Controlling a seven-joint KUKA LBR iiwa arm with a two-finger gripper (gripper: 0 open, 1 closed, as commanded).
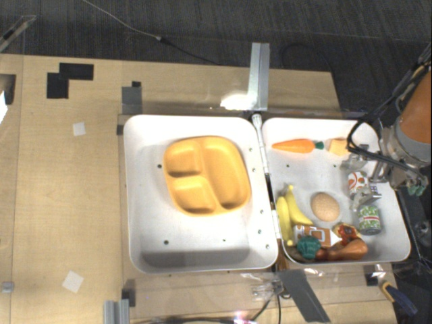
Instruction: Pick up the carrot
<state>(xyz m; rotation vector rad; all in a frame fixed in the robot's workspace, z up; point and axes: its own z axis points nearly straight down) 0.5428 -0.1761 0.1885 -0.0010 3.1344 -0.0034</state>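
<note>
Carrot (293, 146) lies at rt bin's far edge — looks light, stiff, smooth. I'd grab mid-body across width. Gripper (368, 184) near — can't tell finger state.

Bright, even light is falling from overhead, washing both white bins (202, 248) to a near-blown white. A patch of hard glare is flaring on the bench (40, 214) at the upper centre of the frame, beside the metal post (260, 73), and a small pinkish reflection is glinting at the bottom edge. Soft, short shadows are pooling along the lower inside wall of the left bin and under the yellow tray (202, 175). The dark floor (202, 12) across the top is staying dim and grainy. At the right edge the arm (415, 127) is looking soft and slightly smeared. Fine detail is blurring throughout, with labels unreadable.
</note>
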